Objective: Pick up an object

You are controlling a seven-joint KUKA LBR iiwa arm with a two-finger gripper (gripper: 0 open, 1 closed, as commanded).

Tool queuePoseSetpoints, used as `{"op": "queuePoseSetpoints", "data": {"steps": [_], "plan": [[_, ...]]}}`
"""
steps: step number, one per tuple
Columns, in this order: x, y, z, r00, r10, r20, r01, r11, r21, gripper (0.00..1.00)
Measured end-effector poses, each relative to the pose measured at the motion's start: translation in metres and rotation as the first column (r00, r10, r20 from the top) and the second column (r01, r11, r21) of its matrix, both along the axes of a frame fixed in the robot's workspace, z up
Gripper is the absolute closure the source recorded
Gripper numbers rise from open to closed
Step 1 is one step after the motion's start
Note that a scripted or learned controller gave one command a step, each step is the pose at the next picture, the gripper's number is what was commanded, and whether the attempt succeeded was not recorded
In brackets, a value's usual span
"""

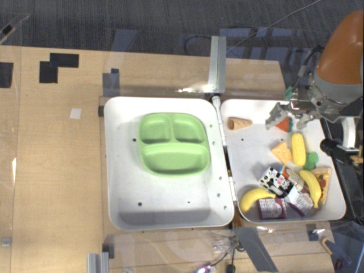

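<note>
My gripper (286,118) hangs over the back of the right bin (250,152), below the arm's orange band (343,50). Its fingers (275,116) look spread, so it is open. A small red-orange piece (284,125) lies in the gap just below the fingertips; nothing shows that it is gripped. Close by in the same bin are a tan cone-shaped piece (239,123), an orange wedge (281,152) and a yellow corn cob (298,148).
The front of the right bin holds a crowded pile: two bananas (254,198) (311,186), a black-and-white carton (272,180), a purple packet (272,208) and a green piece (311,161). A green divided plate (173,144) lies in the left bin (122,169).
</note>
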State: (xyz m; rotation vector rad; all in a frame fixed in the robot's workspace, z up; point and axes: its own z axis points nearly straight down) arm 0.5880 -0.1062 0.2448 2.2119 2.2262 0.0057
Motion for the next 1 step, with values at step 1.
{"op": "queuePoseSetpoints", "data": {"steps": [1], "plan": [[-0.0134, -0.0621, -0.0511, 1.0, -0.017, -0.001, 0.017, 1.0, -0.001, 0.0]]}}
